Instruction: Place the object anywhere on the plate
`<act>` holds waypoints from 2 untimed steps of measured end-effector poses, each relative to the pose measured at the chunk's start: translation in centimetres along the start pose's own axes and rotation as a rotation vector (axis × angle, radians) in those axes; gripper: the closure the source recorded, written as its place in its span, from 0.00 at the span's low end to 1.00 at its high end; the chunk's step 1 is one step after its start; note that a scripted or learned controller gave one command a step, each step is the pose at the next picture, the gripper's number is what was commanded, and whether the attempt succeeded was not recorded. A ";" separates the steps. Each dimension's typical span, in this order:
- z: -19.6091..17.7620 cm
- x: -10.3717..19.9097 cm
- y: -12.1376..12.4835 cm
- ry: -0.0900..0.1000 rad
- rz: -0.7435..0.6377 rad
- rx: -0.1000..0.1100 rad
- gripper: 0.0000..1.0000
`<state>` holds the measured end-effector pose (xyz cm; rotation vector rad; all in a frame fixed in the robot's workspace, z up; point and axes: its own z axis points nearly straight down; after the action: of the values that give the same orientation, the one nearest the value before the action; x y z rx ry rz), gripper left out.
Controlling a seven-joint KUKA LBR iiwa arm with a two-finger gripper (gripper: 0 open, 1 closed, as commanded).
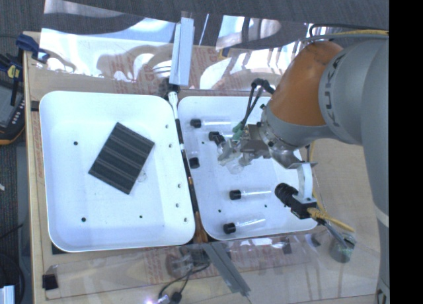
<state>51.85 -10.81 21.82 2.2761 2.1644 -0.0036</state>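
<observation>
Clear plastic tubes with black caps (251,194) lie scattered in the right-hand white bin (211,227), and one of these is, by my reading, the object to be moved. The dark ribbed rectangular plate (121,157) lies flat and tilted in the left-hand white bin (66,230), well apart from the tubes, with nothing on it. So the step in hand looks like the pick, with the carry to the plate not yet begun.

The gripper (232,151) hangs low over the middle of the right-hand bin, just beside a capped tube nearer the plate. Pale clutter sits at its tip, but whether it is spread or closed, or has anything in its grasp, I cannot tell.

Next, I judge, it must secure one tube, lift clear of the bin wall, and travel across to the plate.

The grey arm with its orange band (301,91) reaches in from the side away from the plate, wrist bent downward.
</observation>
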 end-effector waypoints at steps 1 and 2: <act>1.6 8.1 7.1 0.003 -0.095 0.004 1.00; 2.7 19.1 11.6 0.002 -0.041 0.004 1.00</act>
<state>64.40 7.65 19.06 2.2347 2.2130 -0.0049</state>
